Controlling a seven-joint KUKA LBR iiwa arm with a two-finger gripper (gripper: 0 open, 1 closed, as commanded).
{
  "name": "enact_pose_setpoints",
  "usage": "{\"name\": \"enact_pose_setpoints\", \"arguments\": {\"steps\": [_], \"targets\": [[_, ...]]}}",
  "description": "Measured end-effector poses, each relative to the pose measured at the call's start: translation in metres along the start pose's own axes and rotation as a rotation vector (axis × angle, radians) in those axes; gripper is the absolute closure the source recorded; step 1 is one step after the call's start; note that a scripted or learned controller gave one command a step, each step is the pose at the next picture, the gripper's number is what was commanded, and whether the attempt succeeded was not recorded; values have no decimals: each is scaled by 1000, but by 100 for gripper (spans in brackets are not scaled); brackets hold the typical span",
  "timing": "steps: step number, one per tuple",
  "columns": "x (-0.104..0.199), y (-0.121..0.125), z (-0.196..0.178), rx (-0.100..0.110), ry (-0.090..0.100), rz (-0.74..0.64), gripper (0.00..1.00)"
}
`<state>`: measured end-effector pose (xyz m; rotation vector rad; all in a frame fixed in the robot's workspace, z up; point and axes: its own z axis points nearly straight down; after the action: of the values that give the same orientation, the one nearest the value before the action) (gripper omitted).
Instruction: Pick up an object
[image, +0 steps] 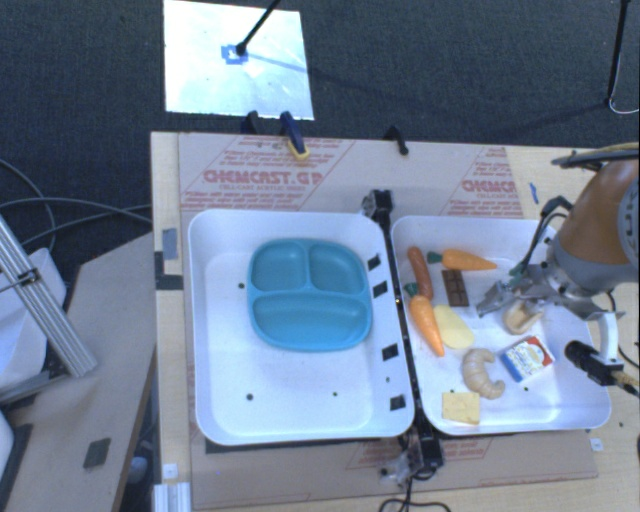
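Currently my gripper (520, 300) hangs low in the right bin (575, 415) over a pale object (518, 318), its state unclear to me; next, close and lift.

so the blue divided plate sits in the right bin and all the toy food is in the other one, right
Not quite. The camera view shows the blue divided plate in the left bin. The toy food, such as the carrot and croissant, lies in the right bin.
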<state>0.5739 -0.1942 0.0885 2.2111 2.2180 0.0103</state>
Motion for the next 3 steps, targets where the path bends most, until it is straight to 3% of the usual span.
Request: {"name": "enact_pose_setpoints", "arguments": {"steps": [1, 2, 3], "targets": [[-3, 2, -14, -11, -9, 1, 100], [-13, 8, -74, 5, 0, 0, 100], [-13, 10, -117, 7, 1, -1, 100]]}}
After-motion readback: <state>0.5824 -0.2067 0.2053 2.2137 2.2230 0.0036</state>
